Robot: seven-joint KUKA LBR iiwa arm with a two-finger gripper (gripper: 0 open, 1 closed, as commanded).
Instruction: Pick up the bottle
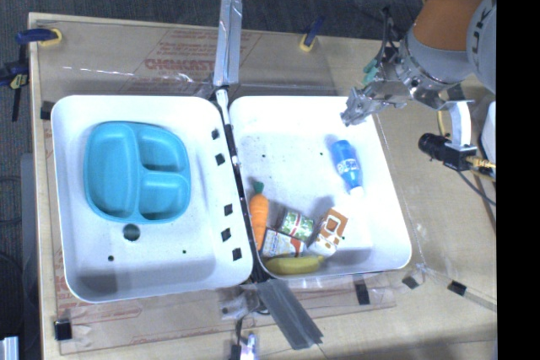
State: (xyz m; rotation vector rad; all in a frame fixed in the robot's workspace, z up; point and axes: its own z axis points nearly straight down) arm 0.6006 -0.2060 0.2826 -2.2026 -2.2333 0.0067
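Left bin [63,181], shallow white plastic, takes up the left half of the bench. In it lies a light-blue plastic tray [135,170] with three compartments, set toward the bin's upper left. Just below the tray, a small dark round spot [131,233] on the bin floor; what it is cannot be told.

Centre: a grey metal bar [227,42] runs up from the seam between the bins toward the top of the frame. A second grey strip [288,318] sits at the seam's lower end.

Right bin [388,181], same white plastic. Lower left corner holds a cluster: an orange carrot [259,217] with a green top, lying along the left wall; a small green-and-white carton [295,225] touching it on the right; an orange-and-white carton [331,229] just beside that; a yellow banana [295,264] along the bottom wall, under the cartons.

The blue plastic bottle [346,164] with a white label lies on its side in the right part of this bin, cap end toward the lower right, well apart from the cluster, nothing touching it.

Upper right: the metal two-finger gripper [356,112] hangs over the bin's top right corner, above and just right of the bottle, not touching it. Nothing between its tips. Whether it is spread or clenched cannot be told.
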